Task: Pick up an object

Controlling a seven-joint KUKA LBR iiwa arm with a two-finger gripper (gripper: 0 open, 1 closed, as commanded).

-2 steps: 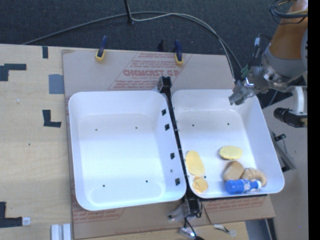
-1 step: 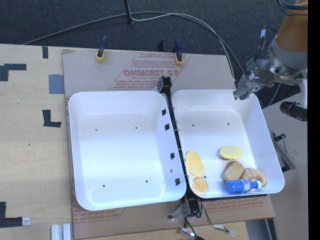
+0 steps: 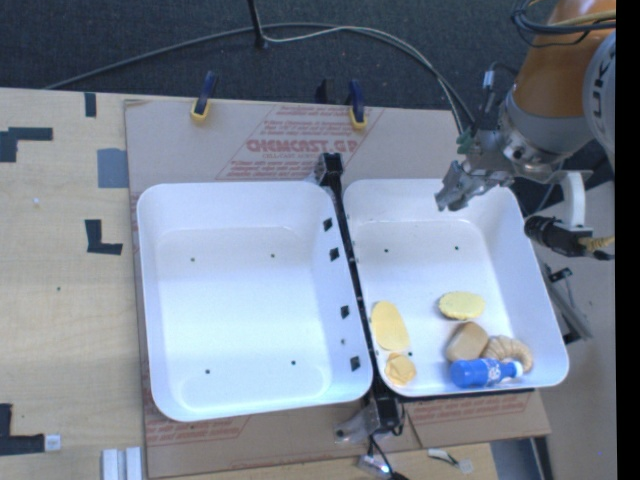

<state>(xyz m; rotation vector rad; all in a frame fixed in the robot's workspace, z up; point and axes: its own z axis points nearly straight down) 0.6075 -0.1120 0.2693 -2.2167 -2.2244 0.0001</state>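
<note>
Wooden bench [image 3: 60,298] with a cardboard sheet [image 3: 290,143] on it, two shallow white bins side by side on top, dark carpet behind, so that's our setup. Starting from the gripper [image 3: 452,196]: we see it hanging over the far edge of the right bin [image 3: 500,258], up near the back wall, and nothing is between its fingers as far as we can make out; whether they're spread or closed, we honestly can't tell from this angle. Everything worth grabbing sits well apart from it, down at the near end of the same bin: a round yellow piece [image 3: 461,306], a long yellow piece [image 3: 389,325], a small yellow-orange one [image 3: 400,369], a tan chunk [image 3: 467,342], a croissant-looking thing [image 3: 512,349] and a blue bottle [image 3: 482,372]. The left bin [image 3: 240,298] has nothing to go for. So we'd say the pick hasn't really begun: choosing a target, reaching, closing and lifting are all left.
</note>
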